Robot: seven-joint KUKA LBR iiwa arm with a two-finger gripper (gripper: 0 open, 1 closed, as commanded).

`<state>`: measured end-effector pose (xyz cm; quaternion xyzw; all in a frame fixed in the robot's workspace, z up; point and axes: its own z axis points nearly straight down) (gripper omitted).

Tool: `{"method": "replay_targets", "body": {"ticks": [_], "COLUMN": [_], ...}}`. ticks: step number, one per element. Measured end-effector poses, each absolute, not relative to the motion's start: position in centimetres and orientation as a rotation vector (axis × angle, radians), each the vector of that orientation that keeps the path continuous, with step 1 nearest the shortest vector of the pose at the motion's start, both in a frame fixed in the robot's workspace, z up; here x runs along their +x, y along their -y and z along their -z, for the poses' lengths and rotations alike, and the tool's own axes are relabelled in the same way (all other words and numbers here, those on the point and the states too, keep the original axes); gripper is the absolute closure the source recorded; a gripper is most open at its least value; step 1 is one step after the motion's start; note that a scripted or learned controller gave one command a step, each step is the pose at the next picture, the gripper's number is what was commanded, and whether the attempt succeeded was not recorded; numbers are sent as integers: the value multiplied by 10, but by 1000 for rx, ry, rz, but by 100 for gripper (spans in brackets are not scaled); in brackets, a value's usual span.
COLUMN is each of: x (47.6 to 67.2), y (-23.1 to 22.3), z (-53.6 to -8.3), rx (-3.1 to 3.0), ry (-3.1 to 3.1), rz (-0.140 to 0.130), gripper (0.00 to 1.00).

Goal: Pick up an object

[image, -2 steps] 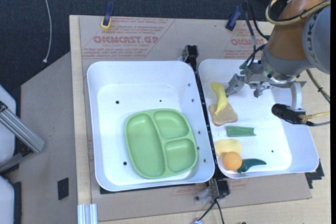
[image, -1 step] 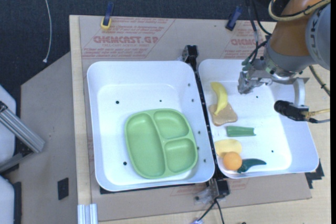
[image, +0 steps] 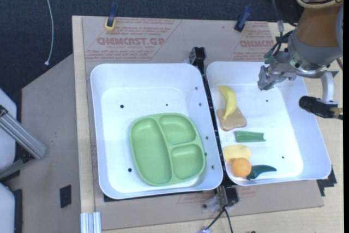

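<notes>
The right bin [image: 294, 133] holds several toy foods along its left side: a yellow banana [image: 229, 99], a tan bread slice [image: 233, 120], a green bean pod [image: 250, 137], a yellow piece [image: 235, 151], an orange ball [image: 241, 166] and a dark green pepper [image: 262, 170]. My gripper [image: 265, 81] hangs over the bin's back part, right of the banana and apart from every item. Nothing lies between its fingers as far as the view shows.
The left bin [image: 109, 95] carries a green sectioned plate [image: 166, 147]. Blue and yellow clamps [image: 112, 16] pin the cardboard at the back. A black divider [image: 210, 117] runs between the bins. The grey arm with its orange band [image: 322, 5] enters from the upper right.
</notes>
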<state>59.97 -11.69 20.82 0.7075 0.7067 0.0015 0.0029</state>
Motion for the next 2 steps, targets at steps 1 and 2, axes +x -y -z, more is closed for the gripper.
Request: {"method": "replay_targets", "body": {"ticks": [1, 2], "x": [601, 602], "y": [117, 68], "z": [-262, -261], "rx": [2215, 2217], "ry": [-2217, -2229], "rz": [-7, -2], "gripper": [100, 100]}}
